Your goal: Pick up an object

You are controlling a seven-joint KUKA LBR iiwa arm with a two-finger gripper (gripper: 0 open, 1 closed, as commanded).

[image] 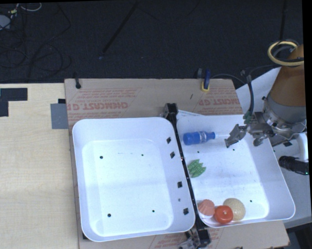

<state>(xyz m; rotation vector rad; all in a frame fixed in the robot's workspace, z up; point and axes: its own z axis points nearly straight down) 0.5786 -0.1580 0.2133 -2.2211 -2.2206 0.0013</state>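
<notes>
White and shallow, two bins side by side on a brown cardboard-covered worktop (124,97). Reaching in from the right, a grey arm (291,84) with an orange band above the wrist. Metal fingers (239,134) over the far right part of the right bin (283,193), spread apart with nothing between them.

Just to the left of the fingers, apart from them, a blue bottle (199,137) lying on its side on the bin floor, pale cap pointing toward the fingers. Left of the fingers and nearer the camera, a small green leafy piece (196,168), close to the divider between the bins.

Well apart from the fingers, down in the near corner of the same bin, three small round things packed together: a pink one (206,207) nearest the divider, a red-orange ball (223,214) in the middle, a tan ball (234,208) behind and right of it. Red-orange ball touching both neighbours, as far as can be seen.

Far to the left of the fingers, beyond the black divider, the left bin (77,150), its floor marked with a few small dark dots.
</notes>
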